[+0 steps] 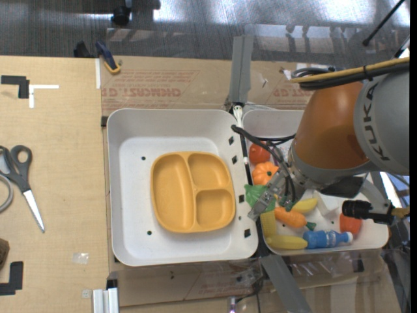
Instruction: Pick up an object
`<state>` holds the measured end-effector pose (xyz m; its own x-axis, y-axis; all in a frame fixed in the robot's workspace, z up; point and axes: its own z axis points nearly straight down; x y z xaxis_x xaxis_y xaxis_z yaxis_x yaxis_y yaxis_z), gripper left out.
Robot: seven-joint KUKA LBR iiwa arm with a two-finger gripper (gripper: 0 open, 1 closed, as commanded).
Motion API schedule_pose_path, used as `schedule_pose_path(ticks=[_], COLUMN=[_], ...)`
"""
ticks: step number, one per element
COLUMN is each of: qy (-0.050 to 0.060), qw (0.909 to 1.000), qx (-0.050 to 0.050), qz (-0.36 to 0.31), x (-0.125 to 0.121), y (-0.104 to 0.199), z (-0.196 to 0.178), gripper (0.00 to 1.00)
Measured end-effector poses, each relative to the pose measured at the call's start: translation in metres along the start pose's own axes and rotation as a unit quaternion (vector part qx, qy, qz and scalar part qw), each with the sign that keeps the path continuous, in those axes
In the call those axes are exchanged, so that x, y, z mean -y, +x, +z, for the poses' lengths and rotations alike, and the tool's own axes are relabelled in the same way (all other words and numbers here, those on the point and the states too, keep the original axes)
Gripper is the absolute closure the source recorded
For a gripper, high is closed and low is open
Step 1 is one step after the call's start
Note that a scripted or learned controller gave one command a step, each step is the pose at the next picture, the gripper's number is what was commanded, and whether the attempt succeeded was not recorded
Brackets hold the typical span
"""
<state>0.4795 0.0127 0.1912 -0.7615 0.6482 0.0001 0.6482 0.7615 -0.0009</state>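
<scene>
My gripper (272, 195) hangs low over the left part of the right bin (378, 243), under the arm's orange band. It is right above a green toy (254, 193) and beside a small orange pumpkin (265, 173). A red tomato-like toy (258, 154) lies behind the pumpkin. Below the gripper are an orange carrot (290, 218), a yellow banana (287, 242), a blue bottle (326, 239) and a red piece (350, 223). I see nothing lifted. The arm hides much of this bin.
The left bin (120, 194) holds a yellow divided plate (193, 191). Scissors (25, 184) lie on the bench at far left. A raised wall separates the two bins near the gripper. A black cable loops over it.
</scene>
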Motion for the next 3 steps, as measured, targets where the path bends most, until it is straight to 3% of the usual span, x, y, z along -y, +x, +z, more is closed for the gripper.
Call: schedule_pose_path(ticks=[1, 2, 3], qy=[0.000, 0.000, 0.000], qw=[0.9997, 0.9995, 0.9983], qx=[0.001, 0.002, 0.002], qz=[0.026, -0.030, -0.057], x=[-0.089, -0.129, -0.047], y=[-0.053, -0.105, -0.183], z=[-0.058, -0.094, -0.172], gripper=[1.00, 1.00, 1.00])
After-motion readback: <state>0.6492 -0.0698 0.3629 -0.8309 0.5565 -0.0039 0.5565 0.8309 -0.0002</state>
